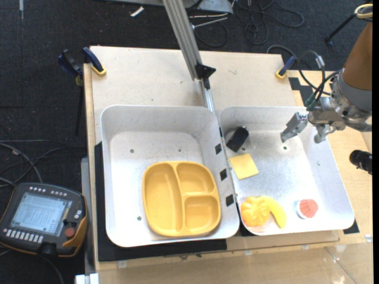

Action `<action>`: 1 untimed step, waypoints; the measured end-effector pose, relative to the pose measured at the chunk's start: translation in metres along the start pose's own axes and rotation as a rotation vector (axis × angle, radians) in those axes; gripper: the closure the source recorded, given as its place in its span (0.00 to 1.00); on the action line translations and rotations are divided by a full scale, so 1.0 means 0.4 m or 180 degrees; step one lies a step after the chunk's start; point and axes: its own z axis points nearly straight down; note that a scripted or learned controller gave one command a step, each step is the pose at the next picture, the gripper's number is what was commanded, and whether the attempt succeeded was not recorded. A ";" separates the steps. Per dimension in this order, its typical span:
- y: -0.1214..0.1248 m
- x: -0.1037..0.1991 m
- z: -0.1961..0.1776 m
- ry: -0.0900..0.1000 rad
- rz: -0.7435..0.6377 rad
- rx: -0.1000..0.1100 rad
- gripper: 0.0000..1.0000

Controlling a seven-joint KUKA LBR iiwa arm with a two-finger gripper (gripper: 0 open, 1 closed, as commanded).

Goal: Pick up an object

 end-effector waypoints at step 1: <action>0.000 0.000 0.000 0.0001 0.0001 0.0001 0.00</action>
